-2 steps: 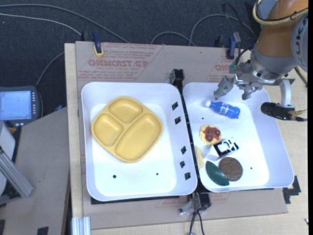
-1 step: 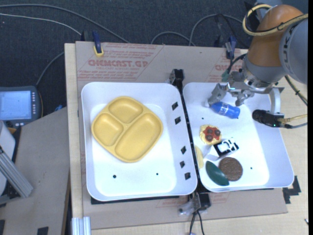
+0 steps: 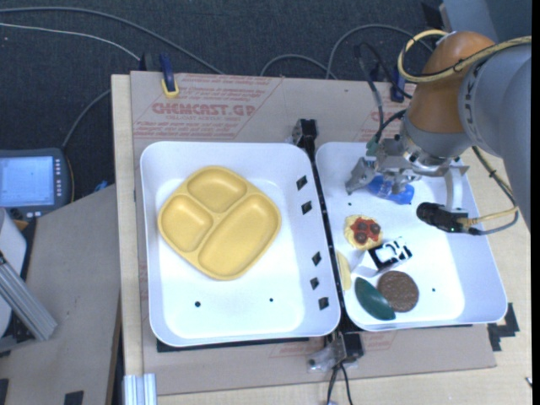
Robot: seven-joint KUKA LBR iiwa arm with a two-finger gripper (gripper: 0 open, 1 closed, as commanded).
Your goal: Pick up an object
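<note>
End effector (image 3: 381,175) low in right shallow white bin (image 3: 472,287) at upper right of frame, fingers' state indiscernible, small blue object (image 3: 398,191) half hidden beneath it, round brown disc (image 3: 397,290), dark green leaf-shaped piece (image 3: 372,299), red-topped pizza toy (image 3: 363,230) below, yellow three-compartment plastic plate (image 3: 220,221) in left white bin (image 3: 169,310).

The tabletop (image 3: 211,112), a printed brown board, carries two white bins (image 3: 160,226) side by side, touching.

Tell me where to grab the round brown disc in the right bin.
Grip the brown disc across its rim, coming straight down. It lies flat, and the dark green piece touches its left edge, so place the fingers on its near and far sides, which look free.
</note>
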